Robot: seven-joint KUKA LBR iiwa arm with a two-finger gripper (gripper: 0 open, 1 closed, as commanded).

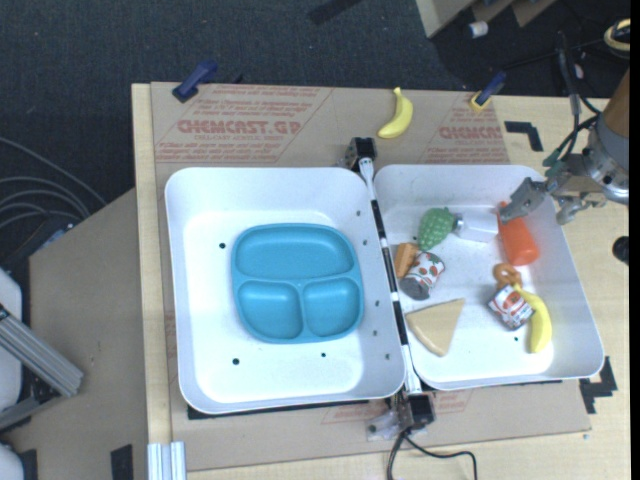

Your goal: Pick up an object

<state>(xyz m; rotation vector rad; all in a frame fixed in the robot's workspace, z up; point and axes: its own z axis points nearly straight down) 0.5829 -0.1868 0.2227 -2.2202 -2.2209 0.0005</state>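
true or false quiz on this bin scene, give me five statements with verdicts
1. The blue divided plate lies in the left bin. True.
2. A banana lies on the bench outside both bins. True.
3. The cheese wedge sits on the blue plate. False: it lies in the right bin, near its front left.
4. The gripper is over the left bin. False: it is at the right bin's far right side, by the orange block.
5. The green toy lies in the right bin. True.

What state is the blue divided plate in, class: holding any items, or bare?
Bare. The blue divided plate lies flat in the left bin, and all three of its compartments show plain blue.
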